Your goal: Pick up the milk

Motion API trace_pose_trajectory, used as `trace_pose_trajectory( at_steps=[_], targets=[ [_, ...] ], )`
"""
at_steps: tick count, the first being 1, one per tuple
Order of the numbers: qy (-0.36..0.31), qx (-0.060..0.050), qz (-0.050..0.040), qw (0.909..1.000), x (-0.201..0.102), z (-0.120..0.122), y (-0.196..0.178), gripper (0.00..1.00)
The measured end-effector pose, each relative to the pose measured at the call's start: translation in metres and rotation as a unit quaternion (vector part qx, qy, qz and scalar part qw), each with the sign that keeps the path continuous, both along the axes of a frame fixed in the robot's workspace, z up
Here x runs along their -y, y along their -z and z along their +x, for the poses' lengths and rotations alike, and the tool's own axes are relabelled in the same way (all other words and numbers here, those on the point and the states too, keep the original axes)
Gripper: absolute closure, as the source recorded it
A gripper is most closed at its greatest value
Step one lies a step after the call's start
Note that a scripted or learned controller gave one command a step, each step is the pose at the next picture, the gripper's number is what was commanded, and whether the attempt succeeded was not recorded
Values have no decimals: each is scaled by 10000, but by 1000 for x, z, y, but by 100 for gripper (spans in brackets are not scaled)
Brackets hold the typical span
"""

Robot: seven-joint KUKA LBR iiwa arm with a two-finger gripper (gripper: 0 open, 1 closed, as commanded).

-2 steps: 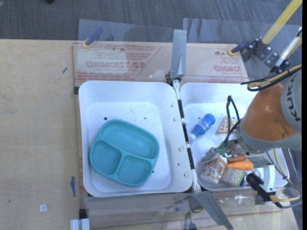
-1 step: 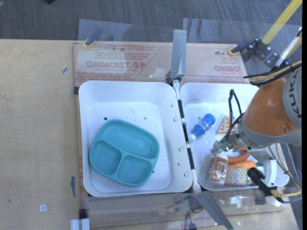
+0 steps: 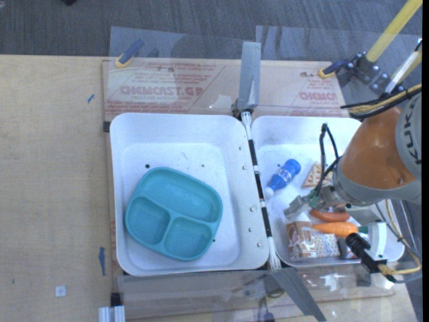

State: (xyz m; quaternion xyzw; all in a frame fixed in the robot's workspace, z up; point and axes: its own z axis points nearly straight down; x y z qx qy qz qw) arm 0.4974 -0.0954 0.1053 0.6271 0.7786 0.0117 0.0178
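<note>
Starting at the left, the teal plate [image 3: 173, 213] sits in the left bin [image 3: 127, 136] and has no part in this job. Across the divide to the plate's right is the right bin [image 3: 301, 125], and that is where the action is. The first thing past the plate is the milk [image 3: 284, 174], judged to be the small blue and white bottle. It lies on its side, tilted, with its pale end pointing back toward the plate. It is on the bin floor and nothing grips it.

Further right of the plate and a little nearer the camera is the claw [image 3: 300, 206]. It hangs low just beside the bottle without touching it. From this angle it cannot be told whether the claw is apart or together. Beyond the claw lie an orange carrot [image 3: 336, 228] and a printed packet [image 3: 312, 241], with the arm [image 3: 375, 156] over them.

This looks like the approach step, with no grasp made. The next move calls for the claw to shift up-frame and slightly back toward the plate, line up across the bottle's narrow body, and come down open around it. A round bottle could roll away.
</note>
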Motion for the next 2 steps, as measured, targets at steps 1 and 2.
trace_pose_trajectory(
  at_steps=[1, 2],
  targets=[
    [379, 38, 1, 9993, 3, -3, 9, 0],
    [208, 40, -6, 9998, 1, -2, 9, 0]
  ],
)
